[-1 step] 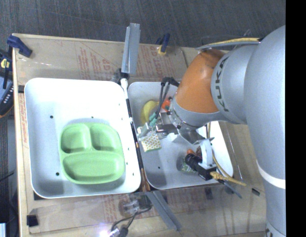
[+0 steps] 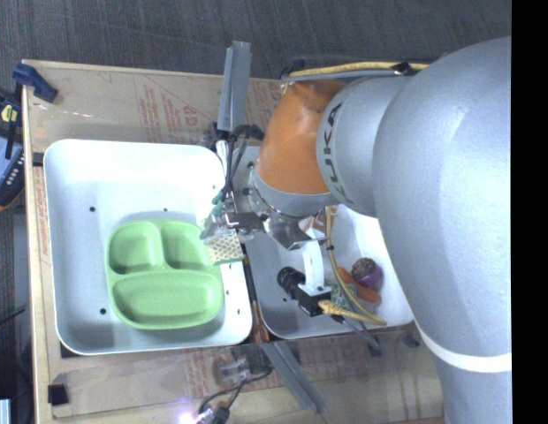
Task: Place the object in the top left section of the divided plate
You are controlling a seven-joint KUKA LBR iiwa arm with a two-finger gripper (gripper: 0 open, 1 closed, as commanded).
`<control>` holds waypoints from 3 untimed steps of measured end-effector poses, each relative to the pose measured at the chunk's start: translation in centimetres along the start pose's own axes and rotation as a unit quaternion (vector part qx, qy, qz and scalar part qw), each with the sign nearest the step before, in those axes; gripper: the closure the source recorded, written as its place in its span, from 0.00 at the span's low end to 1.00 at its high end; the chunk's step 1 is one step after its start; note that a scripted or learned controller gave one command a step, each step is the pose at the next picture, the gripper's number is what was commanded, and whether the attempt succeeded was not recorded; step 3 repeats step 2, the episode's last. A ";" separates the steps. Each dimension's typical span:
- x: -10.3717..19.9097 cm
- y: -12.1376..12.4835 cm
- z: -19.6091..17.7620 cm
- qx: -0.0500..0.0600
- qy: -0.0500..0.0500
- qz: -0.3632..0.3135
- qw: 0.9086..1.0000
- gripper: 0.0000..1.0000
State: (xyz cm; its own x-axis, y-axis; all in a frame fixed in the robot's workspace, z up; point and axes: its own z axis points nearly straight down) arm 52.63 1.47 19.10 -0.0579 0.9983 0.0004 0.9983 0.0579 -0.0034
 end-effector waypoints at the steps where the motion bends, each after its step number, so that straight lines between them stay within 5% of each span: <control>1: 9.1 2.4 -3.2 0.001 0.000 -0.082 0.997 1.00; 2: 9.1 2.4 -3.2 0.001 0.000 -0.082 0.997 0.00; 3: 9.1 2.4 -3.2 0.001 0.000 -0.082 0.997 0.00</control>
